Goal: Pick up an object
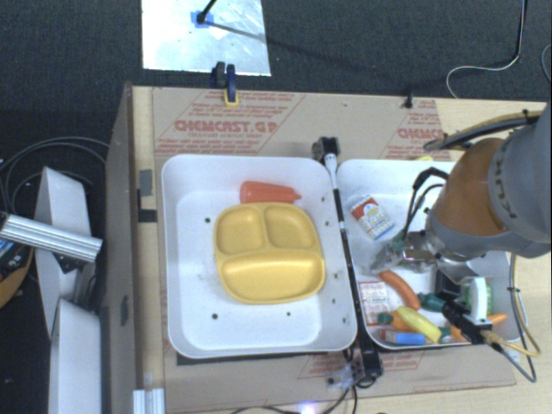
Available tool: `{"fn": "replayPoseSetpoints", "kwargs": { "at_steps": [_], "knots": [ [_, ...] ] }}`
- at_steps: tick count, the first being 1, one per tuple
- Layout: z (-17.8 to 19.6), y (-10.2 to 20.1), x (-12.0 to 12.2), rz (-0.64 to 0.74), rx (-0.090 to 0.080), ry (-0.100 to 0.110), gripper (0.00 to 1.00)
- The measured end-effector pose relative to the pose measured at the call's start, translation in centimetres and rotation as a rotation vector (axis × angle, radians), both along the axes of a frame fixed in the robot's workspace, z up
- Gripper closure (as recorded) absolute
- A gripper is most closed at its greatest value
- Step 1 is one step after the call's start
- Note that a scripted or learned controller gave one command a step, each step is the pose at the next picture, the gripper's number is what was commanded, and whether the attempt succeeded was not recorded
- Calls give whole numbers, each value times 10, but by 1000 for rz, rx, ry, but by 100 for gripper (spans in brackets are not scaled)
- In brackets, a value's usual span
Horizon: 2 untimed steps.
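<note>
From the overhead camera, the arm's grey bulk and orange band cover much of the right bin (384, 172), and the gripper (405, 253) sits low among the clutter there, so I cannot tell its state. Just beside it lies an orange carrot-shaped toy (400, 287), slim and slanted, near a yellow piece (420, 324). Left bin (185, 231): a yellow divided plate (268, 254), an orange-red piece (269, 192) touching its far edge.

robotics lab: brown cardboard-lined bench (259, 119), two shallow white plastic bins (185, 231), loose black cables (34, 158) on dark floor.
</note>
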State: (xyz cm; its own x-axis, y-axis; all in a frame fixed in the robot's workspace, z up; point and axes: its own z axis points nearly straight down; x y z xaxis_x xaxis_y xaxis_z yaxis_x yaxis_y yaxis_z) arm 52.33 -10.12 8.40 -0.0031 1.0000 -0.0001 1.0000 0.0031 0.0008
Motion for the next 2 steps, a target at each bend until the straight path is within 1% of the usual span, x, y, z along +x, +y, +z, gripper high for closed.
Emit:
{"fn": "replayPoseSetpoints", "kwargs": {
  "at_steps": [1, 2],
  "knots": [
    [0, 1, -21, -1, 0, 1, 0],
    [0, 4, -16, 0, 0, 0, 0]
  ]
}}
